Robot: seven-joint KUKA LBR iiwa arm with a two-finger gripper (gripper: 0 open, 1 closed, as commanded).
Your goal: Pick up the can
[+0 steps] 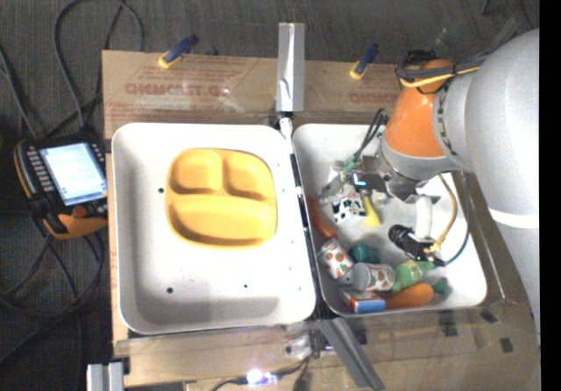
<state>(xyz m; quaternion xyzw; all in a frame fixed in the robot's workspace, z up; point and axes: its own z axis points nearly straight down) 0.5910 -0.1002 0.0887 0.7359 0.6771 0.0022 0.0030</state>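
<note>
Camera view: two white bins sit side by side on the bench. The left bin (131, 231) carries a yellow tray (222, 196) with three compartments, lying flat toward the bin's 12 o'clock half. The right bin (473, 280) holds a clutter of small items along its 6 o'clock side. The can (372, 275) lies on its side there, grey cap end toward 9 o'clock, touching a patterned cup (334, 256) at its 10 o'clock and a carrot (410, 295) at its 4 o'clock. A teal piece (365, 252) sits just at the can's 12 o'clock. A black-and-white item (351, 209) lies further toward 12 o'clock, just beside the gripper. The arm enters from 3 o'clock, orange band (414, 128) above the wrist. The gripper (354, 181) is low over the right bin's 10 o'clock area, well apart from the can. Whether it is open or closed cannot be told. A handheld screen (70, 172) rests off the bench at 9 o'clock.
</note>
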